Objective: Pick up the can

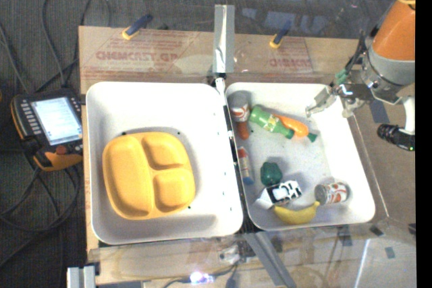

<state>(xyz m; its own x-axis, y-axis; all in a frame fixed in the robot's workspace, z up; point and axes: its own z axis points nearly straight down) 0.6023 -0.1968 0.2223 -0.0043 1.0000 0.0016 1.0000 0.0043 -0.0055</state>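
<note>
Floor: dark grey carpet with black cables lying across it at the upper left.
Bench: a brown cardboard-covered bench top (155,54) carrying two shallow white bins side by side, with two yellow-and-blue clamps at its far edge.
Left bin (121,94): holds a yellow plastic tray with three compartments (149,174), sitting toward the bin's near left corner.
Right bin (351,158): holds a green plastic bottle (270,123) and an orange carrot-shaped toy (294,125) near the far edge, a dark green rounded object (271,173) in the middle, a black-and-white object (283,192) and a yellow banana (297,214) by the near edge.
Handheld pendant (50,121): lit screen, lying off the bench's left edge.
Can: a small silver can with red markings (331,193) lies on its side in the right bin's near right corner, just right of the banana.
Gripper (324,101): hangs over the right bin's far right corner, well apart from the can; whether it is spread or closed cannot be told.
Arm (395,44): grey with an orange band, cut off by the right edge.
Hard to make out: a cylindrical container (239,109) and small items along the right bin's left wall are too blurred to identify.
</note>
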